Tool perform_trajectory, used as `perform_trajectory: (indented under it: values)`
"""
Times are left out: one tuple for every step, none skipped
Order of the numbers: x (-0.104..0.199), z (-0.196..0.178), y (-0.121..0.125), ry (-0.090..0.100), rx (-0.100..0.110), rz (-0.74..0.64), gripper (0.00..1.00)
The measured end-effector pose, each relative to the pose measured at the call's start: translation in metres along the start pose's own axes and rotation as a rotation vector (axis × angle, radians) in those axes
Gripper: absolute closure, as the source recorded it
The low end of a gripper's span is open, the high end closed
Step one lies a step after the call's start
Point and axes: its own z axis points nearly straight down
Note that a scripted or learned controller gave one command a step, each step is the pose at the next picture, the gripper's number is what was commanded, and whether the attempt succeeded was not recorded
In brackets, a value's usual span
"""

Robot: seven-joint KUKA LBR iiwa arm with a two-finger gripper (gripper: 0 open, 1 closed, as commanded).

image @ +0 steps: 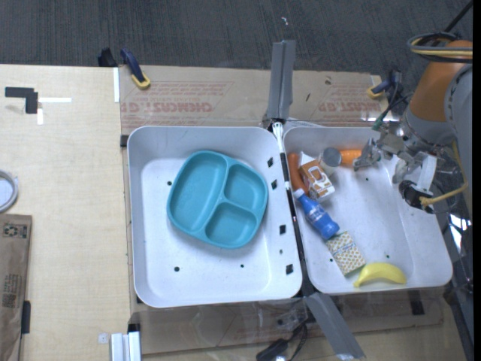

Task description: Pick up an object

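Observation:
The right bin [391, 232] holds several objects. An orange and white carton [316, 179] lies near its left wall, with a blue bottle [318, 216] just below it. A checked pouch [347, 253] and a yellow banana [380, 275] sit toward the front edge. At the back lies an orange item [349, 156] with a grey round end [331, 157]. My gripper [378, 155] hangs over the bin's back right part, just right of the orange item. Nothing is visibly held.
The left bin [150, 277] holds a blue divided plate [218, 199]. A grey post [282, 81] stands at the back between the bins. Clamps [134, 70] hold the cardboard behind. A tape roll [6, 192] and a brown bag [13, 269] lie far left.

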Motion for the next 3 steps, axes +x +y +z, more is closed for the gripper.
perform_trajectory:
  values:
    - [0.0, -0.01, 0.002, 0.0, -0.011, -0.002, 1.0]
    - [0.024, -0.086, -0.009, 0.003, -0.018, 0.096, 1.0]
    - [0.023, -0.094, -0.01, 0.001, -0.017, 0.093, 1.0]
